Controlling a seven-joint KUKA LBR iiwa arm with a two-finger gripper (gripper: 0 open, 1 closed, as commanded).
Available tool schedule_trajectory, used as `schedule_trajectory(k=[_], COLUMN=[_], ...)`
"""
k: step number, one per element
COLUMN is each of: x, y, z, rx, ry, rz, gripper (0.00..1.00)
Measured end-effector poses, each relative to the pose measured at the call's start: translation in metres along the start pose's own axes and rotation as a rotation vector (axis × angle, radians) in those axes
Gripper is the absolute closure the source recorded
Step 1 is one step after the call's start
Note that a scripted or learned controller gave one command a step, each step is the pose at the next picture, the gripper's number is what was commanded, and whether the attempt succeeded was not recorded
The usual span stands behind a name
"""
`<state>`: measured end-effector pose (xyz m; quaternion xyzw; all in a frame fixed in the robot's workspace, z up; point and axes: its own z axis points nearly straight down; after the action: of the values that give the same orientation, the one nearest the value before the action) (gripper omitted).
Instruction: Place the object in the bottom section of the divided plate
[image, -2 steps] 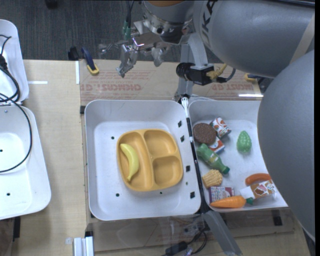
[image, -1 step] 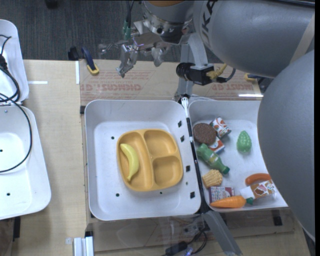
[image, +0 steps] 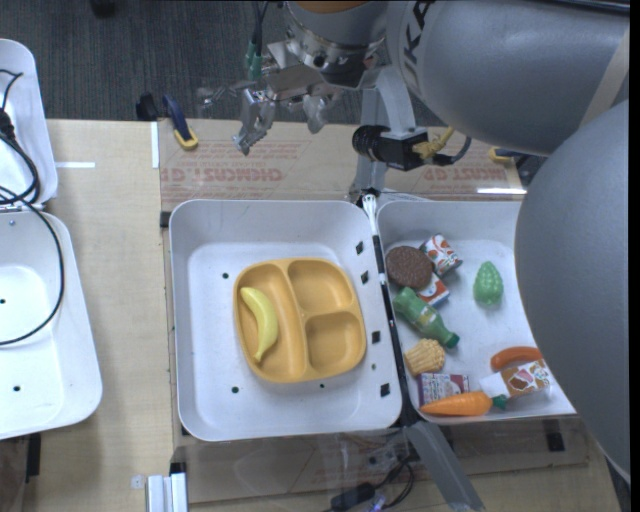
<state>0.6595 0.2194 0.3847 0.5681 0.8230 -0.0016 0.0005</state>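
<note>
Right bin (image: 505, 250), near edge: carrot (image: 458, 404), corn (image: 425, 355), bottle (image: 425, 317); farther in, cookie (image: 408, 266), green piece (image: 488, 283). Left bin (image: 200, 300): yellow divided plate (image: 300, 320), banana (image: 260, 320) in its long left section, other two sections bare. Beyond, raised over the bench: gripper (image: 275, 118), fingers apart, clamped on nothing. Step judged: placement apparently done; next, probably withdrawal.

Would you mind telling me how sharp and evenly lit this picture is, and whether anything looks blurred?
In the camera view the lighting is even and soft; the yellow divided plate, the banana in it and the toy food are sharp, while the big grey arm close to the lens is out of focus, and the gripper looks slightly soft.
</note>
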Motion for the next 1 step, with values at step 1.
schedule_trajectory(k=[1], x=[0.0], y=[0.0], z=[0.0], rx=[0.0], ry=[0.0], rz=[0.0], gripper=[0.0])
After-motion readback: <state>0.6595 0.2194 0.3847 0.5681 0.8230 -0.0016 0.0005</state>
